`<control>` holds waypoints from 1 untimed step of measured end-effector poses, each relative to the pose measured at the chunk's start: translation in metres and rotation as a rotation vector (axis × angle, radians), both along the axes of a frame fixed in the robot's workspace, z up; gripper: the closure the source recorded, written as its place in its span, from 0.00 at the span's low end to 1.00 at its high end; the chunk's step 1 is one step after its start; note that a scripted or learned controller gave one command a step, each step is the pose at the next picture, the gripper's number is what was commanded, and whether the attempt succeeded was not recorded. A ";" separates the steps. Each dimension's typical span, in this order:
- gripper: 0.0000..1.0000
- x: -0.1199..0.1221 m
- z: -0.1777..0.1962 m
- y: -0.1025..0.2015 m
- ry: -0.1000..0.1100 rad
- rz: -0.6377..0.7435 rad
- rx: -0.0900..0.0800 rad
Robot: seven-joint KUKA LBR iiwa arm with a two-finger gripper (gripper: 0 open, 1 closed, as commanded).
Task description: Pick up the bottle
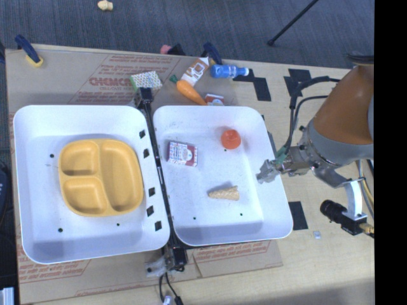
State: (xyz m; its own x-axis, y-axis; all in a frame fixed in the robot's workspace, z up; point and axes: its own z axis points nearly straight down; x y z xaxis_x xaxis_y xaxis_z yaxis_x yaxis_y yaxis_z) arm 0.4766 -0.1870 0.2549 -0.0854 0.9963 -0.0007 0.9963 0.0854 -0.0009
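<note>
A small blue bottle (226,72) lies on its side on the cardboard behind the right bin. Beside it, to the left, lies a white bottle with an orange label (196,70). My gripper (268,171) hangs over the right rim of the right bin (273,199), well forward of both bottles. Nothing shows in its grasp. The grey arm with its orange band (346,110) reaches in from the right.
In the right bin lie a red packet (182,153), an orange-red round toy (231,138) and a cone (224,193). The left bin (32,234) holds a yellow divided plate (100,175). A carrot (189,92) and a patterned sponge (145,80) lie behind the bins.
</note>
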 end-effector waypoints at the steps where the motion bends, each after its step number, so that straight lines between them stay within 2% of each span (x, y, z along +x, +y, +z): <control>1: 1.00 -0.001 -0.090 0.020 0.004 0.032 0.003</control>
State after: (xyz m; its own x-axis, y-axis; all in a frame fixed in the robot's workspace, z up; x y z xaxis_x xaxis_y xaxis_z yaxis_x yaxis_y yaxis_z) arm 0.4759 -0.1672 0.1645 -0.1173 0.9931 0.0025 0.9931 0.1173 -0.0046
